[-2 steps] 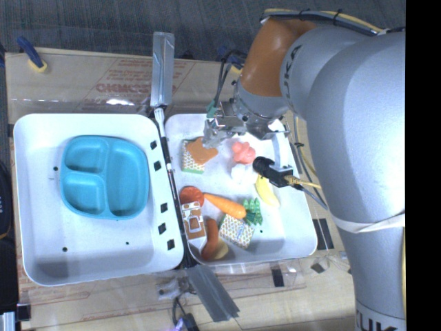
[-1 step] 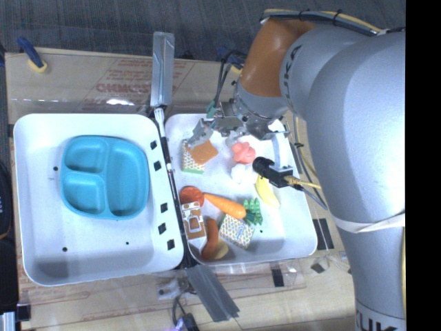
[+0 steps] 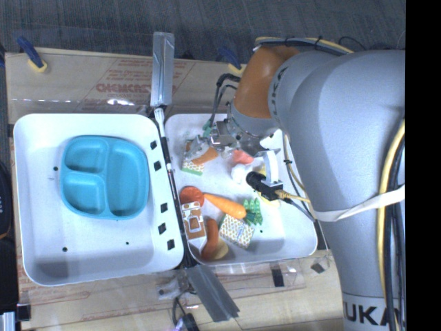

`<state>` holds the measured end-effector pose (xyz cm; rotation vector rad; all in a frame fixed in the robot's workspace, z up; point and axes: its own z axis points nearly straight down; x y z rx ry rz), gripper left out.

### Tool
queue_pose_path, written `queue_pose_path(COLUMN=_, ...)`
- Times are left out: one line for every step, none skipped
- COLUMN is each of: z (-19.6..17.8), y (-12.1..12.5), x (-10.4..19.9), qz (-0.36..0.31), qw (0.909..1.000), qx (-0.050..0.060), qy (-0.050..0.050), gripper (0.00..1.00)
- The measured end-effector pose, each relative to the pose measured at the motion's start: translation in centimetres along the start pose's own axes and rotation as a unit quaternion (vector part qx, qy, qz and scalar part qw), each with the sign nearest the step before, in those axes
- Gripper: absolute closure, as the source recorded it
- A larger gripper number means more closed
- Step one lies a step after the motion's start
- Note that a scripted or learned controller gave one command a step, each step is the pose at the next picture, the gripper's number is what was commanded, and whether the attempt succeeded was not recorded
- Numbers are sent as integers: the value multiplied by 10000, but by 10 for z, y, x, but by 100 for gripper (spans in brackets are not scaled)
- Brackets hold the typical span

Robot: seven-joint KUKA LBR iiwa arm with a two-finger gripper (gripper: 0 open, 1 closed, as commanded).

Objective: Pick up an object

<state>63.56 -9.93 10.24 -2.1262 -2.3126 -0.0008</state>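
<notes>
Brown board covers the bench (image 3: 83, 81), with two white bins side by side. Reaching in from the right, the big grey arm (image 3: 344, 143) bends down over the right bin (image 3: 296, 236), its orange band (image 3: 258, 81) just above the wrist. The left bin (image 3: 34, 205) holds a blue tray (image 3: 105, 176) with three parts. The claw (image 3: 207, 142) sits low at the far side of the right bin, just by a toy sandwich (image 3: 196, 161). I cannot tell its state. A carrot (image 3: 224, 204) lies nearer
</notes>
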Motion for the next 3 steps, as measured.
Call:
queue_pose_path(z=-10, y=0, x=1, qz=-30, qw=10000, qx=10, qy=2, gripper=100)
queue_pose_path(z=-1, y=2, x=-31, qz=256, qw=9997, qx=2, qy=-6, gripper=100)
queue_pose_path(z=-91, y=-6, x=28, qz=495, qw=9988, qx=0, qy=3, gripper=100)
